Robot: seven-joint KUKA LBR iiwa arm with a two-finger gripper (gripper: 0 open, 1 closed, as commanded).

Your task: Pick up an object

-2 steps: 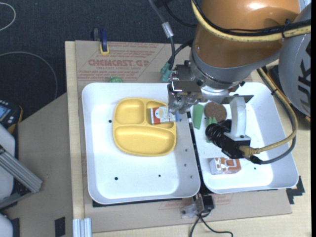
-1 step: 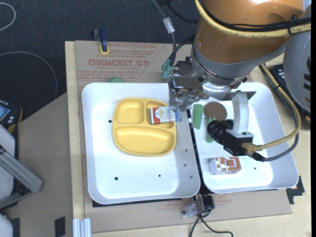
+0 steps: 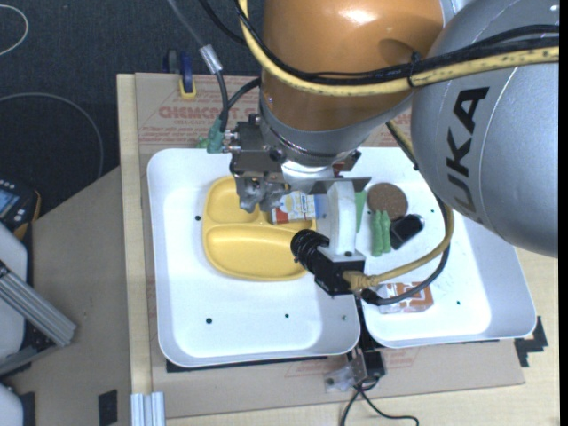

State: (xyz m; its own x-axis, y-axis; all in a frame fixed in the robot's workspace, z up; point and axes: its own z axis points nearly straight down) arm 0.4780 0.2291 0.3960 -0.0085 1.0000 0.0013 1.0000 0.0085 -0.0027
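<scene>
From my remote station, the camera view shows the grey arm (image 3: pixel 497 105) with its orange band (image 3: pixel 342 34) reaching in from the right and covering the far part of both white bins. The gripper (image 3: pixel 257 193) hangs low over the left bin (image 3: pixel 186 264), directly above the far edge of a yellow two-compartment dish (image 3: pixel 248 251). Whether it is released or clenched I cannot tell; the wrist housing hides too much, and I see nothing clearly held.

Just right of the gripper lies a small carton (image 3: pixel 297 207) with red and blue print, partly under the wrist. Further right, beside the seam between the bins, stands a white piece (image 3: pixel 342 220), then a green ridged item (image 3: pixel 380 233). Beyond these, in the right bin (image 3: pixel 479 300), are a brown round disc (image 3: pixel 388 200) and a black object (image 3: pixel 406 229), touching or nearly so. On the near side of the gripper, a black cable fitting (image 3: pixel 315 260) overhangs the dish's right end, and an orange-printed packet (image 3: pixel 410 298) lies under the hose. The bins rest on a cardboard sheet (image 3: pixel 151 122) on the worktop.
</scene>
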